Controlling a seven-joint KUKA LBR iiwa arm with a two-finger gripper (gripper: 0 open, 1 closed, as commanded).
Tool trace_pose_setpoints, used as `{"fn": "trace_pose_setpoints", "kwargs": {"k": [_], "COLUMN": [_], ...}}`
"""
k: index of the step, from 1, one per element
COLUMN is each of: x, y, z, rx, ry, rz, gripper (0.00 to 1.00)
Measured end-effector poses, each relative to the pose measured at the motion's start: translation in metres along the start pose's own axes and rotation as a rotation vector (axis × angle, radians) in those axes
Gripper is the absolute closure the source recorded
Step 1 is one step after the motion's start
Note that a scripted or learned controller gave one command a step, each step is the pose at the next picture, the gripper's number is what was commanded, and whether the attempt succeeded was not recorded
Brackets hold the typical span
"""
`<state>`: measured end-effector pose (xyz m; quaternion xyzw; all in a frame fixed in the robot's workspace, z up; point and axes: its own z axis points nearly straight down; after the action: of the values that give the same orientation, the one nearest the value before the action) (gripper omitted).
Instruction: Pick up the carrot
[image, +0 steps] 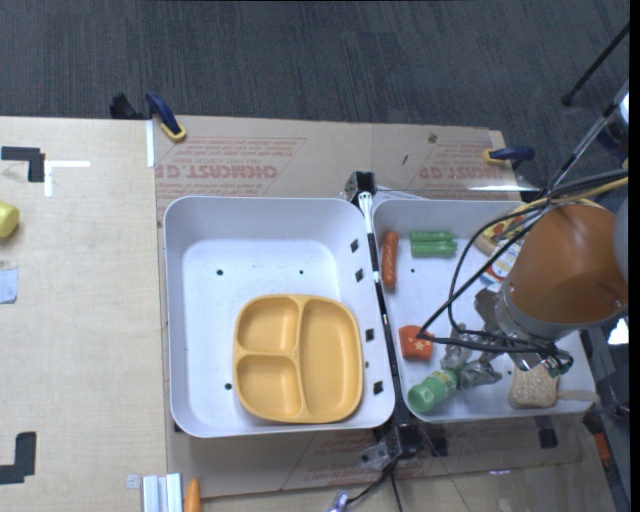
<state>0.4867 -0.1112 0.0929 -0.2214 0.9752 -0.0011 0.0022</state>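
Spanning the worktop (80, 380) side by side are two shallow white plastic bins; the left bin (190, 300) holds a yellow three-compartment plate (298, 357) toward its near edge. Reaching into the right bin (440, 215) from the right edge is the grey arm with its orange band (565, 265), and its claw (478, 372) sits low near the bin's near edge, whether wide or narrow I cannot tell. Beside the claw lie a green bottle-shaped toy (432, 390), a tan bread slice (533, 387) and a small red-orange piece (415, 343). The slender orange carrot (389, 259) lies along the bin's left wall toward the far edge, well apart from the claw, beside a green ridged vegetable (433, 244).
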Motion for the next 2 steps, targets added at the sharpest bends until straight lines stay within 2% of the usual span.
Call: {"fn": "trace_pose_setpoints", "kwargs": {"k": [1,2], "x": [0.018,-0.018], "y": [-0.045,-0.006], "z": [0.000,0.000], "rx": [-0.001,-0.002], "ry": [-0.001,-0.003], "rz": [-0.062,-0.328], "gripper": [1.00,1.00]}}
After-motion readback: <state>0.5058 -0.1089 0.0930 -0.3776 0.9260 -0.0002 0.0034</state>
